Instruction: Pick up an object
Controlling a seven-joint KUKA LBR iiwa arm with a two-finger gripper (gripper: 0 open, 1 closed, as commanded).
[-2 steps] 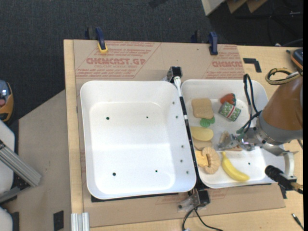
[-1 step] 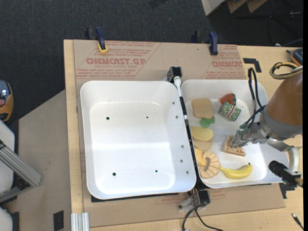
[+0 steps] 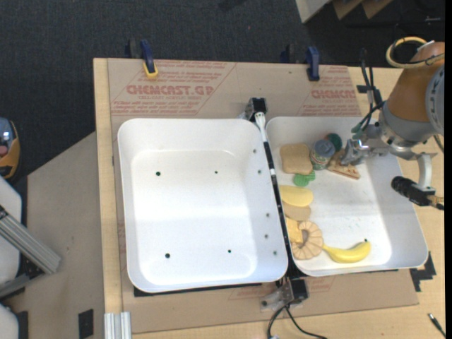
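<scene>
Cardboard sheet (image 3: 176, 83) on the counter printed "CHEMCAST G.P" in red, hand (image 3: 357, 149) low in right bin (image 3: 402, 249) — finger state indiscernible — beside small can (image 3: 325, 150), banana (image 3: 347, 252) at near edge.

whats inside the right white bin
The right shallow white bin holds a yellow toy banana, tan bread slice, small green piece, grey can, other toy food. The grey arm's hand covers part.
</scene>
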